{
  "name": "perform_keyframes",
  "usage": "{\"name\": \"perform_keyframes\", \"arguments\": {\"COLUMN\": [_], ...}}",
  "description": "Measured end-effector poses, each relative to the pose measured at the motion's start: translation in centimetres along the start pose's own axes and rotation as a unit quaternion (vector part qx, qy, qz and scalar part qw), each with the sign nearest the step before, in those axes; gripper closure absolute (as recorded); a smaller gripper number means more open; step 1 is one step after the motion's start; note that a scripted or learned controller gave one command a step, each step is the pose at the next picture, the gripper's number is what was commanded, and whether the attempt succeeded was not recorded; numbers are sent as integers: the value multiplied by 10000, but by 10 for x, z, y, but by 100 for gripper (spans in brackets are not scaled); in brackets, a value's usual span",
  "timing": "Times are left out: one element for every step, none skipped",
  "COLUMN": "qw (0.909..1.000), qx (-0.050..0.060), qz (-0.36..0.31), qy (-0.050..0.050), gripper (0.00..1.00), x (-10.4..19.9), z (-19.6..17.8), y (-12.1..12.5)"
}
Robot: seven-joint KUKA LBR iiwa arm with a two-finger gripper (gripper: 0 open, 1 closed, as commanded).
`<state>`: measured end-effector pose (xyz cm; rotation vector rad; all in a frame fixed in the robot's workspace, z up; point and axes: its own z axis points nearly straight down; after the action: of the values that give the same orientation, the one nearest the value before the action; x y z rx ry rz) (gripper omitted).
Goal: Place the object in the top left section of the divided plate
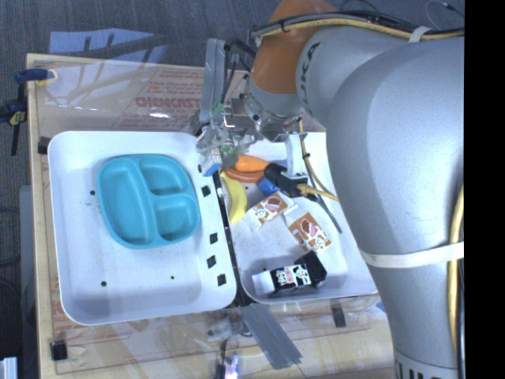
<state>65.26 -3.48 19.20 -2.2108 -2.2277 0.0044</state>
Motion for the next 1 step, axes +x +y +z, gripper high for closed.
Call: {"name": "perform_keyframes", "arguments": {"qw": [10000], "qx": [-3], "qz": [-2], "qy": [-1], "gripper": [0], "x": [0], "z": [-1], "y": [0]}}
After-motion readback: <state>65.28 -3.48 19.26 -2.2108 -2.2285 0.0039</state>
